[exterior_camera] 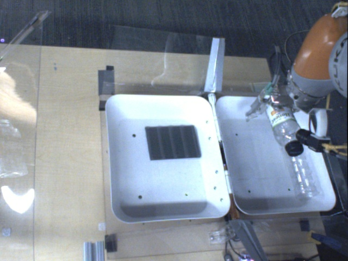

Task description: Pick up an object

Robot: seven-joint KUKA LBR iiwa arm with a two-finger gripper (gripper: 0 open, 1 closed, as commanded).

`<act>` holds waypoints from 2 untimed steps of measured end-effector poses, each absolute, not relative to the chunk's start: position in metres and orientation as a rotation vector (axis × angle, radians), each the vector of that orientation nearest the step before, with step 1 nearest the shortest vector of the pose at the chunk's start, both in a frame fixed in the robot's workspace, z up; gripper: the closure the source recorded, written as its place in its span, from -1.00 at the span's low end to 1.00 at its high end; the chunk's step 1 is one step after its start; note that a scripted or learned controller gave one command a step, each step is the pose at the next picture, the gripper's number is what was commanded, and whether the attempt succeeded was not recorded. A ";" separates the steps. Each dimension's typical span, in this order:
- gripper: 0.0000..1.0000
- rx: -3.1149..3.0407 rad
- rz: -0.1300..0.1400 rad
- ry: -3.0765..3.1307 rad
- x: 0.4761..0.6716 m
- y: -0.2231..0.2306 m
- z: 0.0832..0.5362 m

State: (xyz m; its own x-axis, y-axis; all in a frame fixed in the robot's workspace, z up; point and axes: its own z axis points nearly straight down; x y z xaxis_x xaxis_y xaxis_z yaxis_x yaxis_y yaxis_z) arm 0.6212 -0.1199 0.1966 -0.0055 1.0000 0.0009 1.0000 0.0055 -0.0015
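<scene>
Gripping clear bottle (pixel 284 125) over right bin (pixel 255 162), end effector (pixel 270 103) closed, fingertips blurred

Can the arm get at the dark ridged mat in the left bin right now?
Probably yes. The dark mat lies flat in the middle of the left bin with nothing on it or beside it. The arm is over the right bin, near a clear bottle.
</scene>
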 end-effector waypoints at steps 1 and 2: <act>-1.00 -2.113 -0.001 -2.327 0.628 -0.188 0.140; -1.00 -1.977 0.017 -2.409 0.664 -0.206 0.084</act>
